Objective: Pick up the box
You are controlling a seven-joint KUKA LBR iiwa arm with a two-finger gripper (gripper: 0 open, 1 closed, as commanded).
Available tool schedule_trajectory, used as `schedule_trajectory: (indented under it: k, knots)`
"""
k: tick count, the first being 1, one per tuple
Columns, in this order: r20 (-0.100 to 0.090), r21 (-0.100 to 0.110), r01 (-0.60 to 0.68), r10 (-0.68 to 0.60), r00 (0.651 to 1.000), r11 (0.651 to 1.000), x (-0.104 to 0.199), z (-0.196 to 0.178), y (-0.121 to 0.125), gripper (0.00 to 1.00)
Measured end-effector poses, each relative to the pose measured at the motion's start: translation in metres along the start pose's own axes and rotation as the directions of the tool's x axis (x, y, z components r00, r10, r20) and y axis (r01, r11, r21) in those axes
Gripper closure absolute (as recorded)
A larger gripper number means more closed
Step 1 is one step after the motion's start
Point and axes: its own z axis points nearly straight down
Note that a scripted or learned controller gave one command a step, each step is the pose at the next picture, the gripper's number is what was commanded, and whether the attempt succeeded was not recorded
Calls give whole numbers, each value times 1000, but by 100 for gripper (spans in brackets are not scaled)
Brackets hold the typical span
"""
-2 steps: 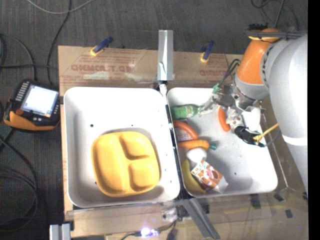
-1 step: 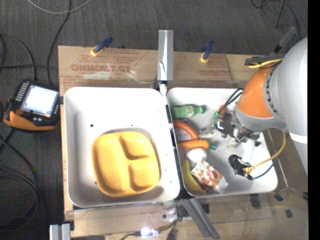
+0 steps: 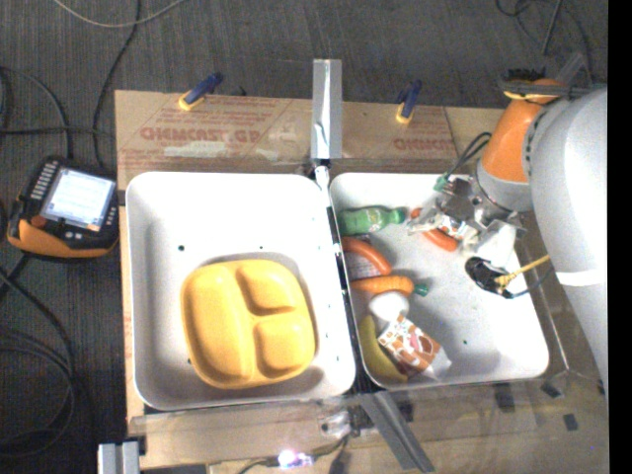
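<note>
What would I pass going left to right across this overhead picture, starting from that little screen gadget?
Handheld screen controller → left white bin holding a yellow divided tray → metal bar between the bins → green bottle → gripper → grey and orange arm.

Grey arm point(image 3: 583, 196), orange wrist band point(image 3: 509, 146), dark metallic tool point(image 3: 459, 208).

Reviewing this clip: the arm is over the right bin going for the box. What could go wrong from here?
1. The gripper sits at the far end of the right bin, well away from the box at the near end, so a close here would likely miss it.
2. The box leans against the banana with the carrot just beyond, so a grasp may catch those instead.
</note>
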Motion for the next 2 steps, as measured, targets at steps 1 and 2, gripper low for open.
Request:
schedule_trajectory:
  k: [1,2]
  knots:
    - [-2,-1,83,-83,997,997,-48,-2,-105,0]
    - [-23,-10,-45,45,999,999,-63,-5,-110,0]
